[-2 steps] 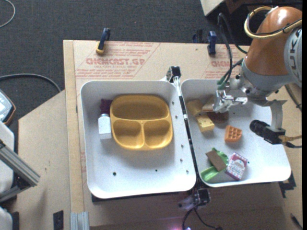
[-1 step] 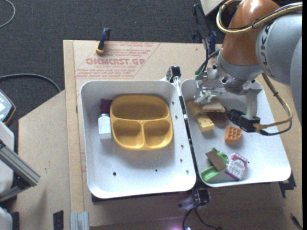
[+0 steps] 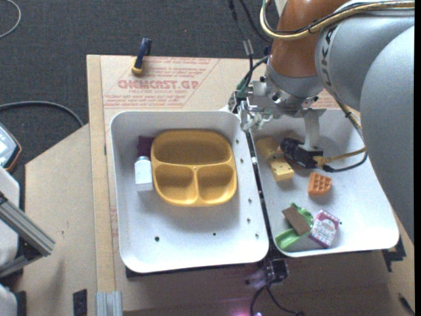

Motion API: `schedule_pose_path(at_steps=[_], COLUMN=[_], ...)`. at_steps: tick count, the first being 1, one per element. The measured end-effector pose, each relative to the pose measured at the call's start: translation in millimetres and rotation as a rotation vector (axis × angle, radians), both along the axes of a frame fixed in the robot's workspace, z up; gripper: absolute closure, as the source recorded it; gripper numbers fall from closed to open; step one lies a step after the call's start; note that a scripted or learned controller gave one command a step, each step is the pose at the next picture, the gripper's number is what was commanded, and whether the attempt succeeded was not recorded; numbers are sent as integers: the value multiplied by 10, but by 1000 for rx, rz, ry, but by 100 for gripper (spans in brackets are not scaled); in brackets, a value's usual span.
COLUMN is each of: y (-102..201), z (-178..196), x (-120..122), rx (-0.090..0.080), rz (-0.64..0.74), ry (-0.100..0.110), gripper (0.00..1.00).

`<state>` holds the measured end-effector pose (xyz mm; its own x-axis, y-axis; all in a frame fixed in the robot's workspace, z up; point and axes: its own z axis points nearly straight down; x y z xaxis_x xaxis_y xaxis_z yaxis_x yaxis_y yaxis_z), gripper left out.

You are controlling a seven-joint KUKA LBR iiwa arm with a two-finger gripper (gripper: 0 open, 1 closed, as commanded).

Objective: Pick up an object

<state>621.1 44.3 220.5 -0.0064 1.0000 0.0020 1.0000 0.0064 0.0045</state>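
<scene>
In the left bin (image 3: 125, 176) a yellow divided tray (image 3: 193, 166) is lying flat, its long side running across, beside a small white bottle (image 3: 143, 174). The hand (image 3: 253, 114) is hovering over the divider's top end; its grip I cannot tell. Right of it, cheese wedges (image 3: 276, 160), a waffle (image 3: 320, 184) and a green scoop (image 3: 293, 232) are sitting apart, with bare floor toward the right bin's (image 3: 375, 209) far edge.

Setting: robotics lab or test bench. Evidence: grey robot arm (image 3: 368, 51) with orange band, upper right of frame; two white bins (image 3: 125, 176) side by side at centre on a printed cardboard sheet (image 3: 164, 84); loose cables (image 3: 39, 107) on dark carpet (image 3: 79, 18), upper left; aluminium framing (image 3: 23, 226) at left edge; toy food pieces (image 3: 320, 183) in the right-hand bin.
</scene>
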Motion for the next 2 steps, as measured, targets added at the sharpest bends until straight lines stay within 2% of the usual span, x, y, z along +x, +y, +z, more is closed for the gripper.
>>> schedule_pose_path(at_steps=[1,2], y=[-6,107], z=[115,125], x=[215,187], rx=[-2,-2], rz=[-3,-5], ry=[-1,2], gripper=[100,100])
